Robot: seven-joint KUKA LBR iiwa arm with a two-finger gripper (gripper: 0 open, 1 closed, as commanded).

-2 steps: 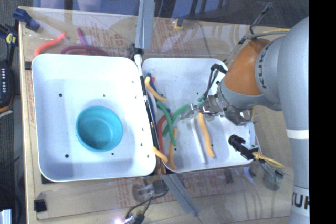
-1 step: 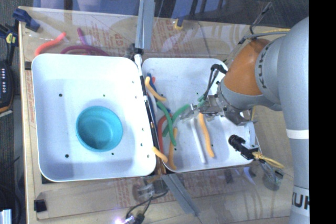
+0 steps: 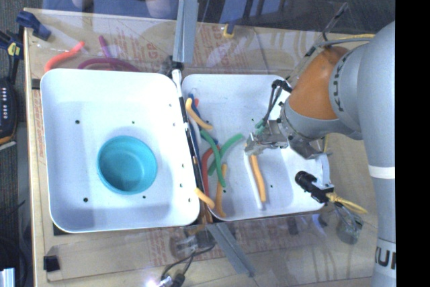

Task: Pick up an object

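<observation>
1. The bench (image 3: 101, 249) carries two shallow white bins side by side: the left bin (image 3: 60, 144) and the right bin (image 3: 228, 94).
2. The grey arm (image 3: 376, 97) reaches in from the right. Its orange band (image 3: 316, 87) sits above the far right part of the right bin.
3. The gripper (image 3: 259, 142) hangs low over the middle of the right bin. From this slanted view I cannot tell whether it is open or closed, or whether it has hold of anything.
4. An orange stick (image 3: 259, 179) lies flat on the floor of the right bin, running from the gripper toward the near wall. Its far end is just beside the gripper and possibly touches it, though the metal parts crowd that spot too much to be sure.
5. A green strip (image 3: 227, 146) curves across the floor to the left of the gripper, apart from the orange stick.
6. A red strip (image 3: 207, 161) lies against the green strip, close to the right bin's left wall.
7. Two yellow-orange strips lie along that same wall: the far strip (image 3: 197, 116) near the far corner and the near strip (image 3: 205, 197) near the near corner.
8. A teal bowl (image 3: 127, 165) stands upright in the near half of the left bin, clear of its walls.
9. Beyond the left bin, a pink loop (image 3: 107, 64) and a red-orange piece (image 3: 64, 56) lie on the bench.
</observation>
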